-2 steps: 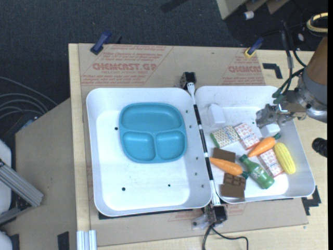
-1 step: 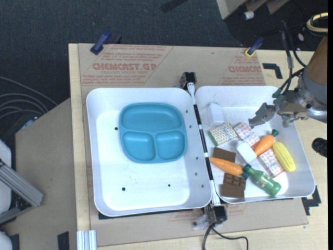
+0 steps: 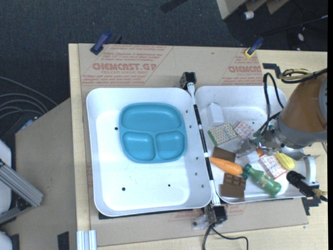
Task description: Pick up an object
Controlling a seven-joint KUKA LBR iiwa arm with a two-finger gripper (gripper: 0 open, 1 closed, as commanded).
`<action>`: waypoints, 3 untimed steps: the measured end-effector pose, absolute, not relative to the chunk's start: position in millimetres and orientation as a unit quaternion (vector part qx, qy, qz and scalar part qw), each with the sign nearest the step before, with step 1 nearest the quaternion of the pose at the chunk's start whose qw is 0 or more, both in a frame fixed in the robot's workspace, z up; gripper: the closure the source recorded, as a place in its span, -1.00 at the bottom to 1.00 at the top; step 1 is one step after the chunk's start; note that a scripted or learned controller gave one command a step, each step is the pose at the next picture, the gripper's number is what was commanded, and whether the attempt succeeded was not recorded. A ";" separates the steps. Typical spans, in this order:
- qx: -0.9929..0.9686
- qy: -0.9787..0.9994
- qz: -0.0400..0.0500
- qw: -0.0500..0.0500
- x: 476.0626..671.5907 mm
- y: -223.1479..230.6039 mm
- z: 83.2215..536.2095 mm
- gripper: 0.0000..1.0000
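grey metal gripper [image 3: 253,144]: lowered into the right bin [image 3: 237,95], its tip among the clutter near the bin's middle; whether it is parted or closed on anything cannot be told from this view. grey wrist with orange band [image 3: 307,105] rises from it toward the right side of the view; black cable [image 3: 267,90] loops over the bin's far right corner.

items in the right bin, from the gripper outward:
- small red-and-white packet [image 3: 270,164], just beside the gripper tip, on its near side.
- yellow toy piece [image 3: 285,160], touching that packet's right edge.
- pale card with reddish print [image 3: 243,128], just beside the tip on its far side.
- green-checked card [image 3: 222,134], left of the pale card.
- brown flat block [image 3: 223,154], near the bin's middle, partly under the carrot.
- orange toy carrot [image 3: 226,164], lying crosswise near the left wall.
- green toy bottle [image 3: 263,179], lying on its side toward the near wall, right of the carrot.
- brown chocolate-bar toy [image 3: 233,186], at the near left corner.
- white block [image 3: 215,112], toward the far left, apart from the rest.

left bin [image 3: 104,155]: white, holding a blue three-compartment plate [image 3: 152,132] in its far half.

both bins sit side by side, touching, on a brown board [image 3: 156,61] printed with red lettering, with a blue clamp [image 3: 100,43] at its far left corner.
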State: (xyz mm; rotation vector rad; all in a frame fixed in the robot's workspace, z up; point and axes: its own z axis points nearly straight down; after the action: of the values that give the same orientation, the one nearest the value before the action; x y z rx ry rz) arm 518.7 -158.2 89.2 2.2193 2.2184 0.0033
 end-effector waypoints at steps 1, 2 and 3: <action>0.708 0.706 0.002 0.006 520.1 -159.7 100.0 1.00; 0.707 0.708 0.000 0.000 502.4 -85.3 246.4 1.00; 0.707 0.707 -0.001 -0.002 478.9 -77.7 256.0 1.00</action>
State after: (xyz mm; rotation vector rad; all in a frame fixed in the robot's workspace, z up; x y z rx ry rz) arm 478.9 -77.7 256.0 2.2231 2.2246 -0.0017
